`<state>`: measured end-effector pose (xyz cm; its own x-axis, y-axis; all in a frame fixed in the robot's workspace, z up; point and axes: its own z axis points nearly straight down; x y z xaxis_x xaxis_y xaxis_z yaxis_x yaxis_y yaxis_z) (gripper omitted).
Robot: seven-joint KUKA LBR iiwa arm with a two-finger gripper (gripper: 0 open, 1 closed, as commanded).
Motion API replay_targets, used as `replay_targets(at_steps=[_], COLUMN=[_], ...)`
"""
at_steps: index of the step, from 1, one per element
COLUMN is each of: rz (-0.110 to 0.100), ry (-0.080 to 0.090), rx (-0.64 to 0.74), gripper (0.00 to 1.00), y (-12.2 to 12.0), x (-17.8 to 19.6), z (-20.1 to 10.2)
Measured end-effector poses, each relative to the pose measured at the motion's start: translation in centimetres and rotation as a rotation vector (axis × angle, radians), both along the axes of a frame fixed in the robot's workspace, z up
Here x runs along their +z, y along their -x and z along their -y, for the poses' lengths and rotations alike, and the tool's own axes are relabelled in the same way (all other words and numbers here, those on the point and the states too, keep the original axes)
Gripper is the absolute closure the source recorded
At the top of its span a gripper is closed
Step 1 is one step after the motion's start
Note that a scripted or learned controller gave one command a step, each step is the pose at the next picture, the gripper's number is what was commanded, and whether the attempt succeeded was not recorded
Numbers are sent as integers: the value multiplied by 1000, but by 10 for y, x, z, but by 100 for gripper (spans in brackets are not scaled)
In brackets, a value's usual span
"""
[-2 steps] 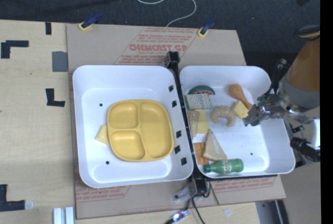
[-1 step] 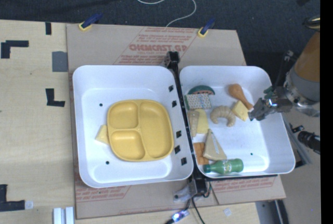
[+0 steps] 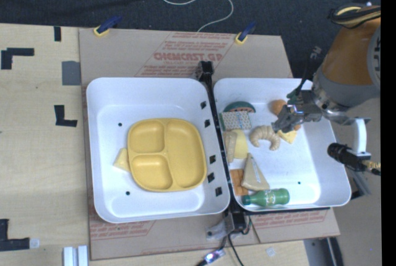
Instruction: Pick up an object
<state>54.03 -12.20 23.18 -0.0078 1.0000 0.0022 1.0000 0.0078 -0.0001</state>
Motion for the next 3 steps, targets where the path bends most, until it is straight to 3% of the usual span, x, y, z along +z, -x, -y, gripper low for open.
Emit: replay_targets(at_steps=[2, 3], rz=[-1, 0], ry=[1, 2], rx=[-1, -6], gripper=[100, 100], y=[-38, -37], x=[-18, 3], z=[-101, -101])
